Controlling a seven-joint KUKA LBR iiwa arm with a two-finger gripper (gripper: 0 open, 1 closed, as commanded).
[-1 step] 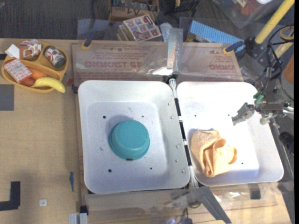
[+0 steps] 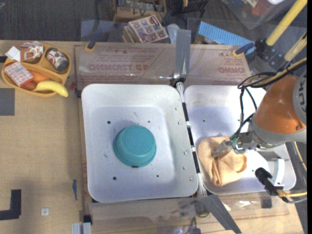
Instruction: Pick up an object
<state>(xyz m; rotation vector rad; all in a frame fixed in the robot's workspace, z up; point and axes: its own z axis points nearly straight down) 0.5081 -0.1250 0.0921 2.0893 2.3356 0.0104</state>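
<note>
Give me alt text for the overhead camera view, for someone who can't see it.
A grey and orange robot arm reaches from the right, its gripper down on a crumpled tan cloth in the right white bin. An upside-down teal bowl sits in the left white bin.

Teal bowl, tan cloth, white bins

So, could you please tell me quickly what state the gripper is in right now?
Gripper: down on the tan cloth in the right bin; whether it is open, closed or holding the cloth cannot be told.
</note>
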